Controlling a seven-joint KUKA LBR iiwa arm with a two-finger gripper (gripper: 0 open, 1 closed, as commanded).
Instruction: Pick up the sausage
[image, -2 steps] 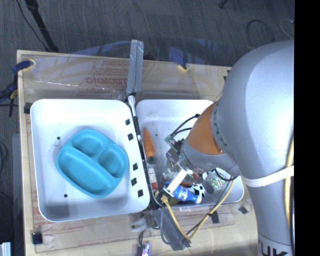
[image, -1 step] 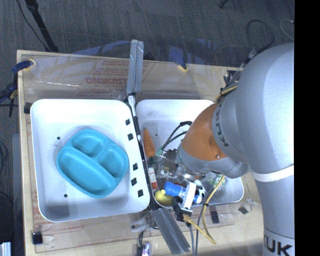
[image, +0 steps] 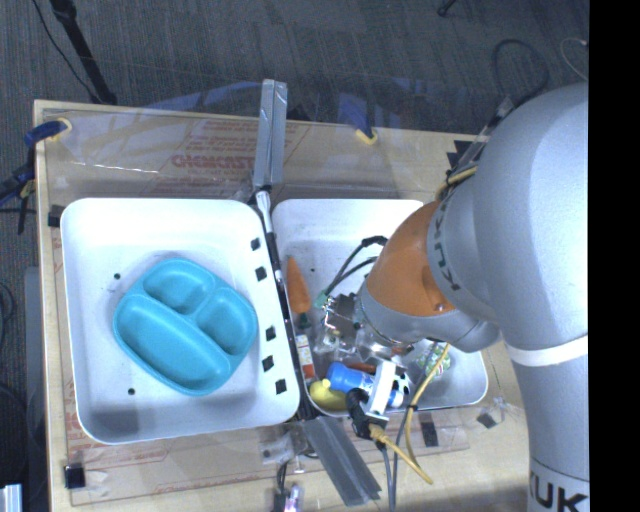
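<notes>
Left bin (image: 80, 300): one blue three-compartment plate (image: 185, 325), lying centrally. Right bin (image: 340, 215): sausage (image: 297, 287) (orange-brown) along its left wall; yellow item (image: 325, 395) at the near-left corner; arm's gripper (image: 345, 335) lowered beside the sausage, finger state indiscernible.

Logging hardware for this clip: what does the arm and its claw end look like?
The arm is bulky, rounded, light grey, with an orange band above the wrist. Black cables loop beside the band, yellow ones trail below the claw, and dark lettering marks its base.
</notes>
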